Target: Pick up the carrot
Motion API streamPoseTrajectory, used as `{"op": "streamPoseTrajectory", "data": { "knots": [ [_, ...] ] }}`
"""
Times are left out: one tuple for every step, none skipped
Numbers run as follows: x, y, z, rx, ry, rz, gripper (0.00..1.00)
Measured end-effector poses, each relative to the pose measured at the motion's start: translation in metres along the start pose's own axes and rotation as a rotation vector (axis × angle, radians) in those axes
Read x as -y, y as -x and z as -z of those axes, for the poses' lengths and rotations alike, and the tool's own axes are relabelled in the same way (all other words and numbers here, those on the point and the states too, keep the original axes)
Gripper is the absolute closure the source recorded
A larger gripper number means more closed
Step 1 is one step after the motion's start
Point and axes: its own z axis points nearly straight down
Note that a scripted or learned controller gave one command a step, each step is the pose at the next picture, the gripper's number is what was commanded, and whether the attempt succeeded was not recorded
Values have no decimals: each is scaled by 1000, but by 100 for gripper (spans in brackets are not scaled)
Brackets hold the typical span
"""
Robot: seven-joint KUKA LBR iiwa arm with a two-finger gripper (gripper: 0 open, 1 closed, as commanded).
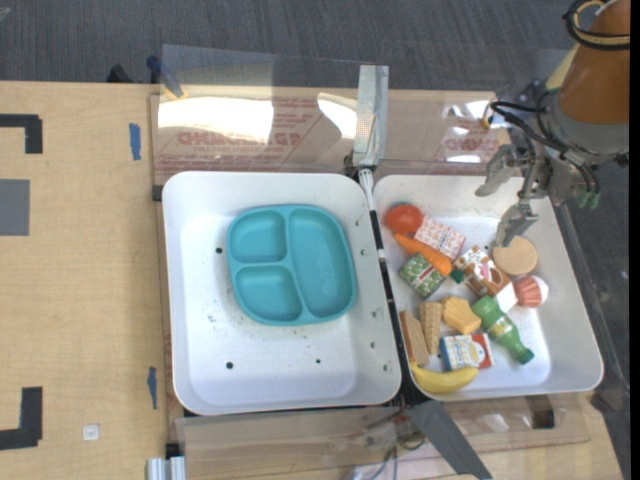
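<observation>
Camera view: the two-finger metal gripper (510, 200) hangs over the upper right part of the right-hand shallow white bin (578, 348), fingers spread apart with nothing between them. The slim orange toy carrot (424, 253) lies aslant near that bin's left wall, touching a red round tomato toy (404, 217). Judgement: crowding leaves little finger clearance.

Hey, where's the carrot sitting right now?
The carrot lies in the right-hand bin near its upper left, just below the red tomato and beside the small pink carton, with a green box below it.
</observation>
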Motion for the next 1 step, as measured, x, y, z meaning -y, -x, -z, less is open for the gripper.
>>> {"op": "streamPoseTrajectory", "data": {
  "knots": [
    [-39,-131,-88,-7,1,-208,0]
  ]
}}
